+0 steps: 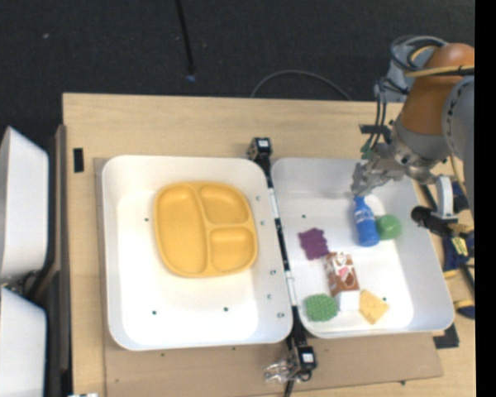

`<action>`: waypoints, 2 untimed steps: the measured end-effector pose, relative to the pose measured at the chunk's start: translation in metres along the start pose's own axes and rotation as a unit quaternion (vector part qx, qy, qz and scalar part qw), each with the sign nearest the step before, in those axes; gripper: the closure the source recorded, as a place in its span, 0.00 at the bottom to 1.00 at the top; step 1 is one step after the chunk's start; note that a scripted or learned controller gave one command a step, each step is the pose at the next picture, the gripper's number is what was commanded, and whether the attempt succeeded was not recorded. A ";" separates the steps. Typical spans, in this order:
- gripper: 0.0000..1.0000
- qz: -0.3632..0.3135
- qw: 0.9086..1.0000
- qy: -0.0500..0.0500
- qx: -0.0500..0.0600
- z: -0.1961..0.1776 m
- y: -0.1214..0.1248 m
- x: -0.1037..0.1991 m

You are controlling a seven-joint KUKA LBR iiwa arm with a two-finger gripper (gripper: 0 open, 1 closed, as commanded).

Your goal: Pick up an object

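A pale wooden tabletop (174, 110) on dark carpet carries two white bins, the left (116, 246) holding a yellow divided tray (205, 227), the right (413, 288) holding a blue bottle (365, 223) just below the jaws (369, 180), whose state I cannot tell.

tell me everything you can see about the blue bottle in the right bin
The blue bottle looks like plastic, with a white cap end pointing toward the gripper just above it. It lies on its side on the right bin floor, against a small green ball on its right.
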State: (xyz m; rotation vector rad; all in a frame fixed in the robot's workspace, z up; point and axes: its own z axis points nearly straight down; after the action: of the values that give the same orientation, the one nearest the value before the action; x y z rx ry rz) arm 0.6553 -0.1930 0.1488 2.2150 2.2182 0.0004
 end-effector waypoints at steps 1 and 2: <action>1.00 -0.001 1.000 0.001 -0.002 -0.057 0.010 0.005; 1.00 -0.002 1.000 0.001 0.000 -0.101 0.011 0.001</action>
State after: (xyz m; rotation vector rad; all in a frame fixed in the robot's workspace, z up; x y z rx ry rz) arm 0.6656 -0.1912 0.2498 2.2123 2.2230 0.0043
